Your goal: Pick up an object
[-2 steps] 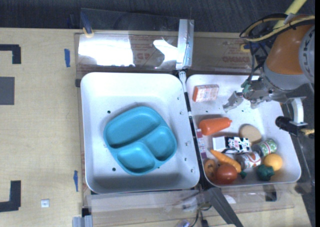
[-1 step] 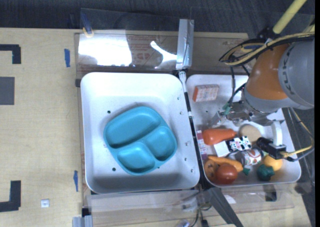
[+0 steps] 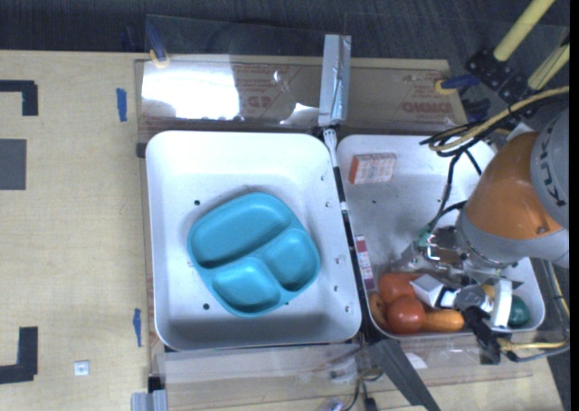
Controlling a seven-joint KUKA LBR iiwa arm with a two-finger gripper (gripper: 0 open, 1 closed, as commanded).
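You see the arm (image 3: pixel 520 192) reaching down into the right bin (image 3: pixel 398 192), its gripper (image 3: pixel 457 287) low over a cluster of toy food at the bin's near edge: a red tomato (image 3: pixel 404 312), an orange piece (image 3: pixel 392 286) just behind it and a carrot-like piece (image 3: pixel 445 319). You cannot tell whether it grips anything. A small carton (image 3: pixel 373 167) lies well apart, and a blue divided plate (image 3: pixel 254 252) sits in the left bin (image 3: pixel 172 219).

I'm in a robotics lab: wooden bench (image 3: pixel 63 246) with black markers, two white bins (image 3: pixel 167 246), taped acrylic shields, loose cabling (image 3: pixel 452 151)
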